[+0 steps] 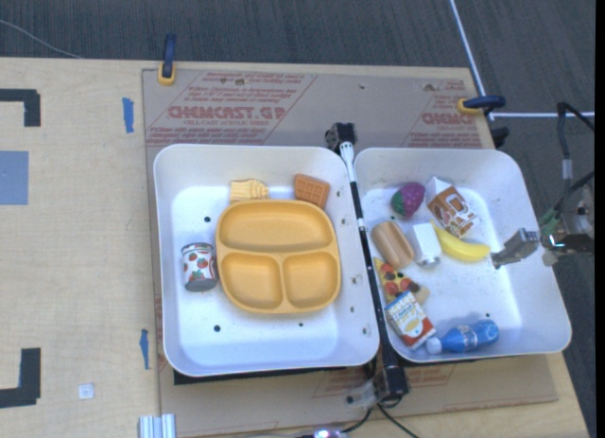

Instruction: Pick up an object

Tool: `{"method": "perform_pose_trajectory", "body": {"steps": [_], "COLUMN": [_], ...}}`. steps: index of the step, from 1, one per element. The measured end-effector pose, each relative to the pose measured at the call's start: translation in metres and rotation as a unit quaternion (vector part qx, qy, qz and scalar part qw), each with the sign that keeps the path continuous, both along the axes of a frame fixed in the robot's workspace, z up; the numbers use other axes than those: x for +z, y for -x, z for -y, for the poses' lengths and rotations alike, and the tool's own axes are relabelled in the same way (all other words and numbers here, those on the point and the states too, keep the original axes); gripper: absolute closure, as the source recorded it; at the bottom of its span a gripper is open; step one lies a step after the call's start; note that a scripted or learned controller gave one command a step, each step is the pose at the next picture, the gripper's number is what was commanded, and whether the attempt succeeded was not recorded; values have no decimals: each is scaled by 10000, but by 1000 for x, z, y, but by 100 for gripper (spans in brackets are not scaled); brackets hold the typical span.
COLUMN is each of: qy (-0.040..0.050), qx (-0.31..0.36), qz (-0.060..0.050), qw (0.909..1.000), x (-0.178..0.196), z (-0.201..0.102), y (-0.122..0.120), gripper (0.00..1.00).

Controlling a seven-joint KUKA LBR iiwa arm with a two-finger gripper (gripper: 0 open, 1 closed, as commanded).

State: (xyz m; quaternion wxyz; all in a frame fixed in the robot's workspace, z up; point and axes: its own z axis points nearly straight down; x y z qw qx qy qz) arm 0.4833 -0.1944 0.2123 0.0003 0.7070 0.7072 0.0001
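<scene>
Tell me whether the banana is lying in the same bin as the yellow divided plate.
No, the banana lies in the right bin, while the yellow divided plate sits in the left bin.

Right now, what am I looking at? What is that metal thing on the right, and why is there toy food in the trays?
One camera looks down from above on a bench with two white bins. The metal thing is a robot's gripper, its hand with two fingers, reaching over the right bin. It holds nothing; its job is to pick something up. That bin has a banana, a hot dog, a purple berry, a blue bottle and some packets. The left bin has a yellow plate, a small can, a waffle and a yellow snack.
</scene>
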Motion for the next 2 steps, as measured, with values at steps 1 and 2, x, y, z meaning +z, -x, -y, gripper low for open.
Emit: {"method": "perform_pose_trajectory", "body": {"steps": [1, 2], "qy": [-9, 5], "qx": [6, -11], "qz": [-13, 28], "qw": [10000, 10000], "x": [-68, -117], "z": [-50, -84], "y": [-3, 1], "gripper": [0, 0]}}
